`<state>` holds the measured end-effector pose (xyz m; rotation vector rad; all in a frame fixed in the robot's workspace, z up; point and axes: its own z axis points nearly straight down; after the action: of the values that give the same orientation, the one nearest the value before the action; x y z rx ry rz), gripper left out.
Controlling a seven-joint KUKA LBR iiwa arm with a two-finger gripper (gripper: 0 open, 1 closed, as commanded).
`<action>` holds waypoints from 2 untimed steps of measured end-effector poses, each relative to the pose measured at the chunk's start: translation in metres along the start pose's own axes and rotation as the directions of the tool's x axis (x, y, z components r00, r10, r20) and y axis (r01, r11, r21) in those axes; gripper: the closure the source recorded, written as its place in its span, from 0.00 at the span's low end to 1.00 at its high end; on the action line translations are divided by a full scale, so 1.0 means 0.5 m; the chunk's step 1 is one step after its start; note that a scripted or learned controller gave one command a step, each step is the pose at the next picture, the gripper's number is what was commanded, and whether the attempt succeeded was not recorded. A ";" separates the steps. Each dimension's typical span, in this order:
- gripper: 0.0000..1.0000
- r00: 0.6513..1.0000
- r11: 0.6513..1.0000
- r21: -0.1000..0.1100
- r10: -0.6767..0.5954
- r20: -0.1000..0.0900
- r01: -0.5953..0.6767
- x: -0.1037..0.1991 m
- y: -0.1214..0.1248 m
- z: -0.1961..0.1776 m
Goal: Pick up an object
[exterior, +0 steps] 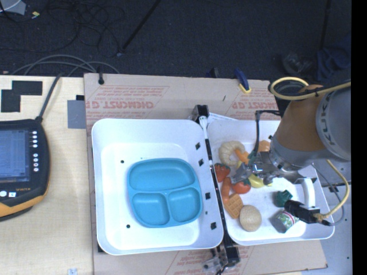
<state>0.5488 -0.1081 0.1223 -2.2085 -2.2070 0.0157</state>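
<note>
The right bin [321, 225] holds several toy foods. Among them are a cream ribbed piece [231, 150], a red tomato [241, 187], a yellow piece [257, 181], a tan waffle wedge [232, 205] and a round tan piece [250, 217]. A dark green item [282, 197] and a grey-green can [283, 221] lie toward the right. My gripper [250, 172] is low in this bin, right above the tomato and the yellow piece. The wrist hides whatever lies beneath it.
The left bin [109, 148] carries a blue divided plate [165, 191]. A teach pendant [17, 165] lies on the bench at far left. Cables hang off my wrist over the right bin's right wall [312, 191]. Cardboard [143, 99] lies under both bins.
</note>
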 end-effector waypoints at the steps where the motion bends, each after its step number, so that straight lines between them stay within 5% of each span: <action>1: 1.00 1.000 1.000 -0.015 0.008 0.005 -0.008 -0.010 0.008 -0.039; 2: 1.00 1.000 1.000 -0.027 -0.009 0.003 0.009 0.152 -0.027 -0.243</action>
<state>0.5380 -0.0329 0.2443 -2.2132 -2.2326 -0.0117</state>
